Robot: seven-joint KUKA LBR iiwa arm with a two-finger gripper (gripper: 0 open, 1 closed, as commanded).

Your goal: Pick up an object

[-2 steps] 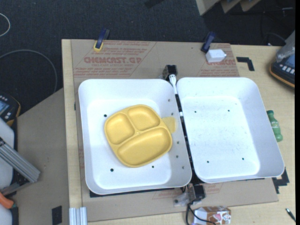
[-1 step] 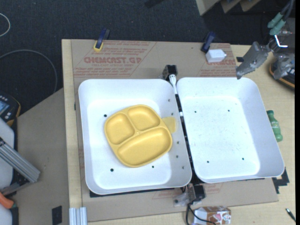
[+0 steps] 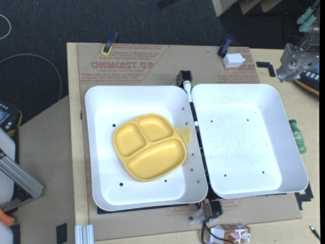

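A yellow divided plate (image 3: 149,146) with three compartments lies flat in the left bin (image 3: 99,111), slightly right of its middle. A small pale yellow piece (image 3: 184,134) pokes out from under the plate's right edge. My gripper (image 3: 293,64) hangs at the far upper right, beyond the back right corner of the right bin (image 3: 244,136), well away from the plate.
A white block (image 3: 233,60) and two clamps (image 3: 108,43) sit on the cardboard behind the bins. A green object (image 3: 298,136) lies by the right bin's right rim. A black divider strip (image 3: 193,118) runs between the bins.
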